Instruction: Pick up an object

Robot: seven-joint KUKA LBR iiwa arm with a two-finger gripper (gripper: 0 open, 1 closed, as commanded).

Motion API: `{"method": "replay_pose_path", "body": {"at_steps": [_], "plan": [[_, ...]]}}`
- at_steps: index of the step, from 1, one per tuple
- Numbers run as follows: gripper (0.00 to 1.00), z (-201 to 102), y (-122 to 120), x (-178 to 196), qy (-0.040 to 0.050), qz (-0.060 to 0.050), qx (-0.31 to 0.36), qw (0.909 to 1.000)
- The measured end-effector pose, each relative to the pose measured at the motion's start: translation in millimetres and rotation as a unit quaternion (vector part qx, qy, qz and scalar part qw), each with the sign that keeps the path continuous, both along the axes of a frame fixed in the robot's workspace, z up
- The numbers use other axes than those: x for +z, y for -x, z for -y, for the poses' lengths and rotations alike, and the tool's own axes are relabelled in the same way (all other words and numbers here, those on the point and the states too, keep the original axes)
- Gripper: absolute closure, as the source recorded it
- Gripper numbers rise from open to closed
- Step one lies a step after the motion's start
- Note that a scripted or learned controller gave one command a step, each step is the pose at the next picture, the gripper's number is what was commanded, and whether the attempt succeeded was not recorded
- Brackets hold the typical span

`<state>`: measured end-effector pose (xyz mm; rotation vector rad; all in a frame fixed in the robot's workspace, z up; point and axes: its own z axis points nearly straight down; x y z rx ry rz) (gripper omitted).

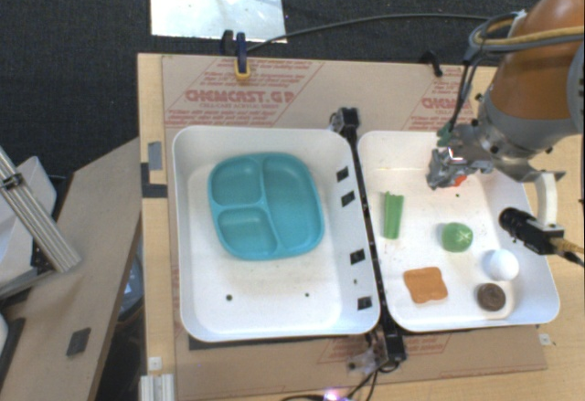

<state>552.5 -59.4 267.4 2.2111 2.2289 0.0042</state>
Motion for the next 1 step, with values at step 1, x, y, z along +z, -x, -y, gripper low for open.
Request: {"method": "replay_pose_path", "body": {"at_steps": [1], "plan": [[1.0, -50.0, -17.2, -20.9, -0.0004, -0.001, 0.001, 1.0]]}}
